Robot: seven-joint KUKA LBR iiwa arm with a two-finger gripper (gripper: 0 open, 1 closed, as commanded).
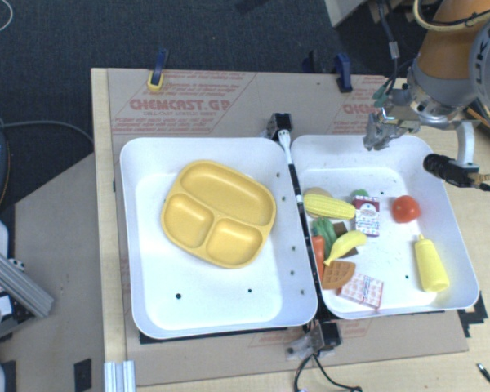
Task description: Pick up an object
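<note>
place: robotics lab | evidence: clamped cardboard bench, loose cables, white bins

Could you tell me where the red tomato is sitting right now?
In the camera view, the tomato lies in the right bin, toward its right side, just above the yellow mustard bottle and right of the small red-and-white carton.

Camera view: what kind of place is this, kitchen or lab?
Most likely a robotics lab bench, not a kitchen. The two white bins sit on a cardboard-covered board held by clamps, cables trail around the edges, and the food, such as the corn and tomato, looks like plastic toys.
</note>
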